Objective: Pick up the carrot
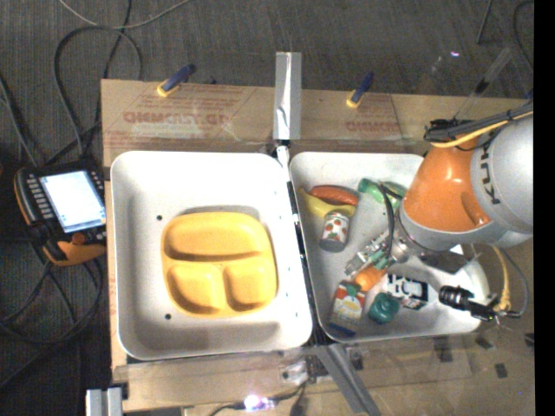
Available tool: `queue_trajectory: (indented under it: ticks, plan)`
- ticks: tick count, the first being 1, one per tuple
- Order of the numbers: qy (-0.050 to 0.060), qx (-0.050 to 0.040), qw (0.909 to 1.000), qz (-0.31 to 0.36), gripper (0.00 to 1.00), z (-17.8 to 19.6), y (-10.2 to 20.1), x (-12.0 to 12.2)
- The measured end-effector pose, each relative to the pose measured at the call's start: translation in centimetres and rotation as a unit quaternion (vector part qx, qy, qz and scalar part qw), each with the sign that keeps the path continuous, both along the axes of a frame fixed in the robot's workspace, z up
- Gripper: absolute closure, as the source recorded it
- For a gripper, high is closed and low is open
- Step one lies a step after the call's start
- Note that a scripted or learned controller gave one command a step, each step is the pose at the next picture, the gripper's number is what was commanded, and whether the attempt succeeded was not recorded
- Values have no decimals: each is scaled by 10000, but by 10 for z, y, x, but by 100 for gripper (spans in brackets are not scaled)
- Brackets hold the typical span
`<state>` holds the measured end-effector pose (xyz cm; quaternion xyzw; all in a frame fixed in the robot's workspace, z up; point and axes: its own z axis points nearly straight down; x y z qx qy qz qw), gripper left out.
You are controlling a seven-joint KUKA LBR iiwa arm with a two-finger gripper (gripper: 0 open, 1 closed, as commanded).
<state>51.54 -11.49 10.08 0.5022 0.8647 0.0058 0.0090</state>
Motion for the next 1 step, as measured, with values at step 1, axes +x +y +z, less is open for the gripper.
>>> queue_trajectory:
  ticks: [1]
  plan:
    - [121, 0, 9974, -704, 100, 82, 28, -32]
